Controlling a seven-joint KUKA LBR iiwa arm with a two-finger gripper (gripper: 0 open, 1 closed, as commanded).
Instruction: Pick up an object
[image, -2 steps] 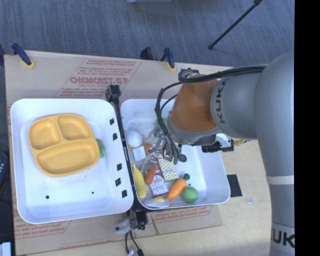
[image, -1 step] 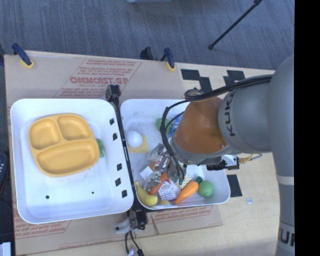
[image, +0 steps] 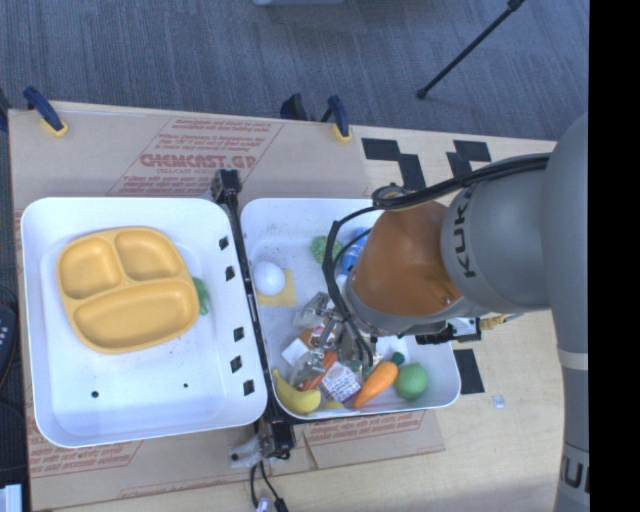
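The gripper (image: 335, 345) hung low in the right bin (image: 262, 225), down among a heap of small toys — I could not tell what it touched or held. The carrot (image: 376, 381) lay at its 4 o'clock, the banana (image: 295, 396) at 7 o'clock, the white ball (image: 269, 277) at 10 o'clock. A yellow tray (image: 125, 288) sat in the left bin (image: 40, 330).

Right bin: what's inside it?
Right bin holds a white egg, banana, carrot, lime and small packets. The arm covers its right half.
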